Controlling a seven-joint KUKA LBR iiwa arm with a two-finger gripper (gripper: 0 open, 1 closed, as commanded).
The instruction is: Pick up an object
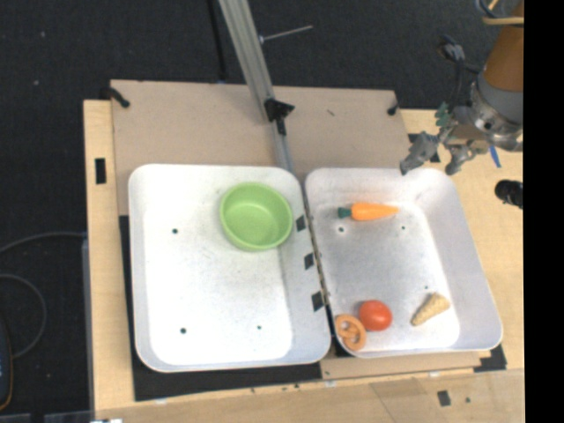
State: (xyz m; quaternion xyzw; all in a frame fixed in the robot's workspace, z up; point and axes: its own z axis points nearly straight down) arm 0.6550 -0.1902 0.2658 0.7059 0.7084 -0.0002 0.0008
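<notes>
While I watch from above, nearest in the right bin (471, 263): pretzel (350, 332), tomato (375, 315), bread wedge (431, 308). Carrot (370, 211) lies farther back. Green bowl (256, 216) in left bin (159, 280). Gripper (438, 155) beyond the rim, fingers spread, holding nothing.

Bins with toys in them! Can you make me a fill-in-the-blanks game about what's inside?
1. The bowl in the left bin is colored ____.
2. The carrot lies in the ____ bin.
3. The tomato sits between the pretzel and the ____.
4. The end effector hovers near the right bin's ____ corner, above the carrot.

Missing words: green; right; wedge; far right
</notes>
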